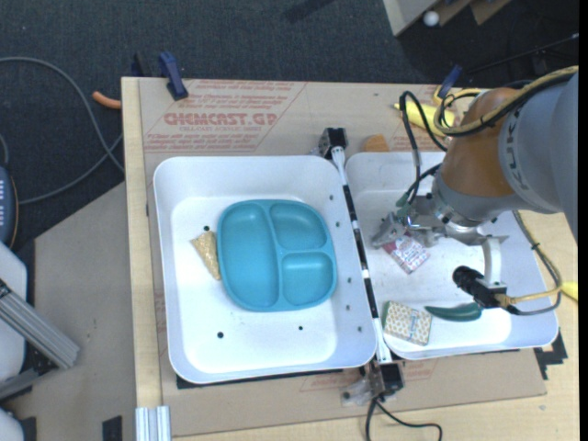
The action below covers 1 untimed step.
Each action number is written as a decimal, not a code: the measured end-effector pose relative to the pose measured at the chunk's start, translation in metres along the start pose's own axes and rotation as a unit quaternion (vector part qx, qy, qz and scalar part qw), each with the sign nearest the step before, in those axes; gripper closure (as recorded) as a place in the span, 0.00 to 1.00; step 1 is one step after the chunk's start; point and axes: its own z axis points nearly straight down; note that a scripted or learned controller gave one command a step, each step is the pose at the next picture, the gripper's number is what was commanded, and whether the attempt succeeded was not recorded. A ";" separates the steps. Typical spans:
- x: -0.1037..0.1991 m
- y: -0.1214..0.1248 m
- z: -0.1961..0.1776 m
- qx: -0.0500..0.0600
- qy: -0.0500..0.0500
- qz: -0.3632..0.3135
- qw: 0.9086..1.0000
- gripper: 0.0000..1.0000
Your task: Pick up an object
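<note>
Gripper [397, 231]: we see it low inside the right bin, near the divider between the two bins; we cannot tell its state, nor whether it has hold of anything.
Arm [514, 145]: we see grey links and an orange band reaching in over the right bin's far side.
Left bin [184, 338]: just beside the right bin, sharing the centre divider.
Right bin [528, 324]: our landmark; white and shallow.
Blue plate [276, 253]: a three-compartment tray lying flat in the middle of the left bin, well apart from the right bin's contents.
Tan sponge [208, 252]: in the left bin, touching the blue plate's far-left edge.
Patterned packet [407, 322]: in the right bin's near corner by the divider.
Red-and-white packet [410, 255]: in the right bin, just beside the gripper.
Green piece [455, 311]: in the right bin, beside the patterned packet.
</note>
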 end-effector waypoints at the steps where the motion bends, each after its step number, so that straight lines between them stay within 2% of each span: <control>1: 0.000 0.000 -0.010 -0.001 0.000 0.000 1.000 1.00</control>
